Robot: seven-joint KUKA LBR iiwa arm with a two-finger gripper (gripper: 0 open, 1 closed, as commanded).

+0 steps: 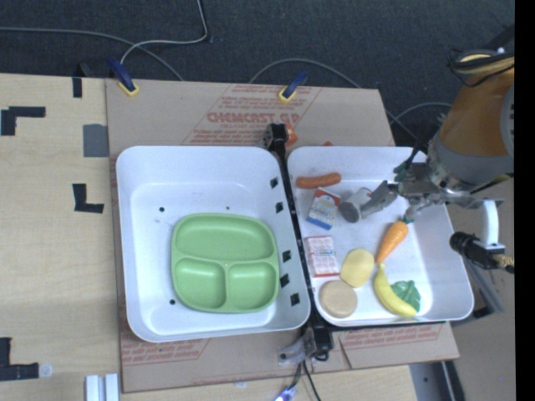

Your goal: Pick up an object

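One end effector [358, 205] low over right bin [443, 299], beside carrot [391, 240]

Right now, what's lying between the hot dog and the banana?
In the camera view, between the hot dog and the banana lies the yellow potato-shaped piece.

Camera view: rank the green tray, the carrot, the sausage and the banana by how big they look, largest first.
1. Green tray, by far the largest.
2. Banana and carrot look about alike; I won't rank them.
3. Sausage, slightly smaller and thinner.
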